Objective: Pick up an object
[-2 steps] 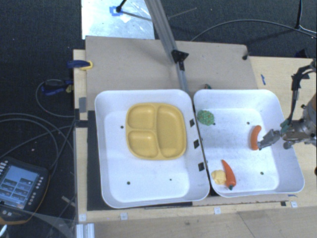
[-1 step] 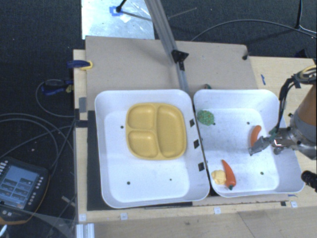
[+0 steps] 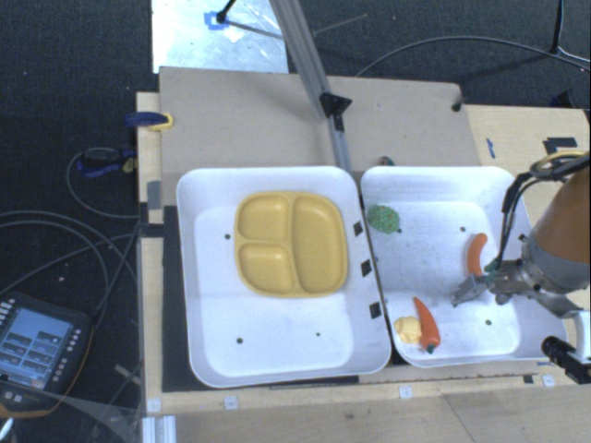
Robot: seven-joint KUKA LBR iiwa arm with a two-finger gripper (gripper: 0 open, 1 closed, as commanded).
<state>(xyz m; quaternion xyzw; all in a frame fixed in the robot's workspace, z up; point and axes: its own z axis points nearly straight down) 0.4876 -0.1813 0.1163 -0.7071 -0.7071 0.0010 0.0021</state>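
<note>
Toy carrot (image 3: 427, 324): orange, at the near edge of the right bin (image 3: 434, 192), lying on its floor.
Yellow piece (image 3: 406, 328): small, touching the carrot's left side.
Broccoli floret (image 3: 383, 218): green, at the right bin's far left corner, well apart from the carrot.
Orange sausage-like toy (image 3: 476, 253): toward the right bin's right side, just left of the gripper.
Gripper (image 3: 464, 295): low over the right bin's floor, right of the carrot; fingers look spread apart, nothing between them.
Yellow divided plate (image 3: 291, 244): in the left bin (image 3: 208, 340), beside the right bin.
</note>
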